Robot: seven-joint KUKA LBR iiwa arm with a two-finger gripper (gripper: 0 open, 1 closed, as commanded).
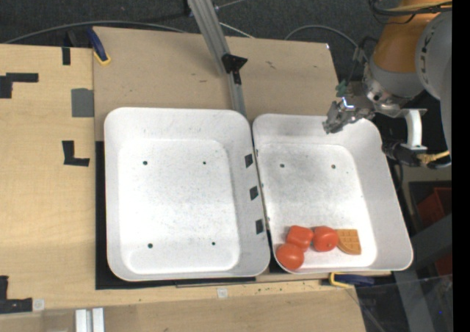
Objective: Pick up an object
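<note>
Three red tomato-like pieces [301, 243] lie bunched at the near edge of the right bin [367, 169], and a small tan waffle-like piece [349, 241] sits just right of them. My gripper [335, 122] hangs over the far right corner of that bin, well away from the objects. I see nothing between its fingers.
The left bin [176, 191] sits beside the right one, with a row of small black clips [253, 192] along the seam between them. A grey metal post [213, 29] slants up from behind the bins. The wooden bench [44, 176] extends to the left.
</note>
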